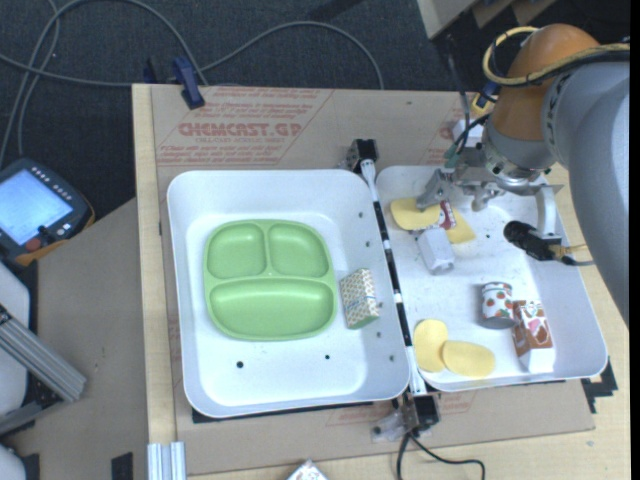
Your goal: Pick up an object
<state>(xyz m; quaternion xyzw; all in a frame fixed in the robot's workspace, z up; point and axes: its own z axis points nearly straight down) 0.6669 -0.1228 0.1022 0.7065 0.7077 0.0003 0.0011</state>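
In the camera view the gripper (447, 200) hangs low over the far end of the right bin (570, 298), at a cluster made of a yellow piece (407, 214) and a small grey can (436, 250); whether its fingers are spread or pinching anything I cannot tell. This looks like the reach-and-grasp step, and the next move calls for closing squarely on 1 item and lifting clear, while the green plate (268, 278) and sponge (359, 297) sit in the left bin (190, 218).
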